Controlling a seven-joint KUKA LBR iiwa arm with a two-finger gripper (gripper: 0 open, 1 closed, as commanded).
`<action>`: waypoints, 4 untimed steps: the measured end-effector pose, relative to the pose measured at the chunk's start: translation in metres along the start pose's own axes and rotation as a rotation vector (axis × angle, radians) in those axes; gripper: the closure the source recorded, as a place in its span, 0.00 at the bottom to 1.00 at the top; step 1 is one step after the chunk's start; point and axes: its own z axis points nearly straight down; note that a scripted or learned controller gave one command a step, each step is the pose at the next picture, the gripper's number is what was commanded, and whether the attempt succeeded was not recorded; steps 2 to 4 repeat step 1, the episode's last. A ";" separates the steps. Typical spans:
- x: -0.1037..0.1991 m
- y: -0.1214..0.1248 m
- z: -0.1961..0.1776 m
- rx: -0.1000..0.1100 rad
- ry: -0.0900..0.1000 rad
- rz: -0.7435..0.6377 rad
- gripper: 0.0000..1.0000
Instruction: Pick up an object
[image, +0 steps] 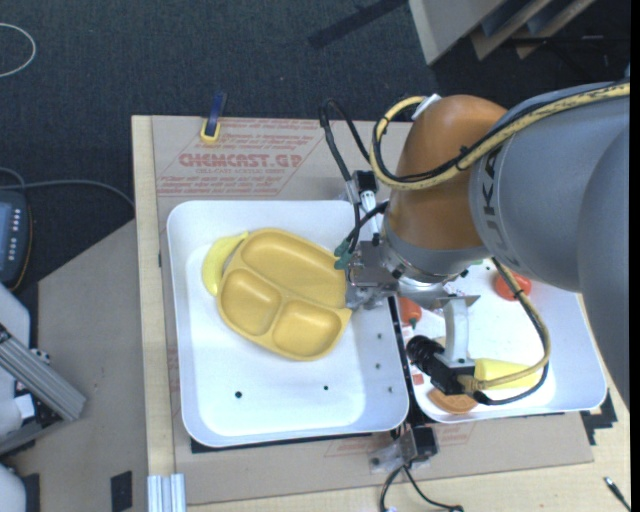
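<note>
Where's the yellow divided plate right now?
The yellow divided plate lies tilted in the left bin, toward its upper right part, its right edge close to the divide between the bins and beside the arm's wrist.

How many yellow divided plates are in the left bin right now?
1. The yellow divided plate lies tilted in the upper middle of the left bin, over a flat yellow piece. More could be hidden beneath it or under the arm.
</note>
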 end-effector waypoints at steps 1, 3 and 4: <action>-0.014 -0.006 0.008 0.005 -0.001 0.004 1.00; -0.014 -0.006 0.008 0.005 -0.001 0.004 1.00; -0.014 -0.006 0.008 0.005 -0.001 0.004 1.00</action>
